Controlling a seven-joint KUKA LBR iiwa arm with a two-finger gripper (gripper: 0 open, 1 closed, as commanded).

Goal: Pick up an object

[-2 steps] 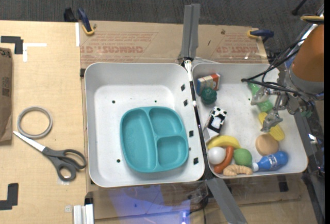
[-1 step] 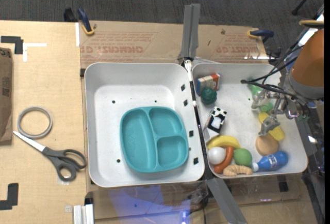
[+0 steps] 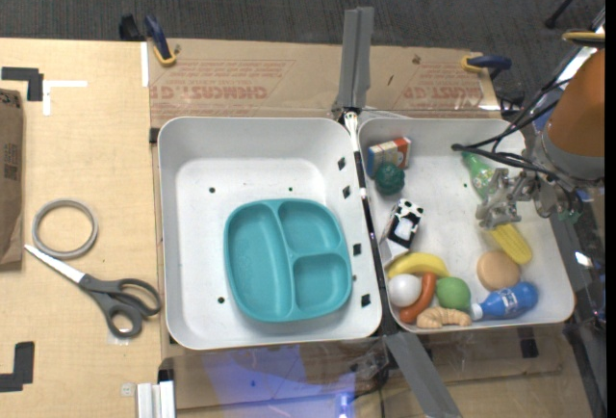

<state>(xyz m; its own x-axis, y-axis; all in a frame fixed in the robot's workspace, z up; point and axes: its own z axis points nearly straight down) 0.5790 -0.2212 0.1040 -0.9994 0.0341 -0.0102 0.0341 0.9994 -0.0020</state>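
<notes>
I see the gripper (image 3: 500,206) low in the right bin (image 3: 438,142), just above the corn cob (image 3: 510,241); I cannot tell its opening. Other toys cluster along the near wall.

Scene viewed from one fixed camera above the bench (image 3: 77,117), angled downward, both white bins (image 3: 183,214) framed, arm entering from right.

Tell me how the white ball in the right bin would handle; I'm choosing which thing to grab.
The white ball looks round and smooth, so it would probably roll if nudged and may slip from two fingers. It sits wedged among the banana, the green ball and a red piece, which likely steady it but crowd the hand.
</notes>
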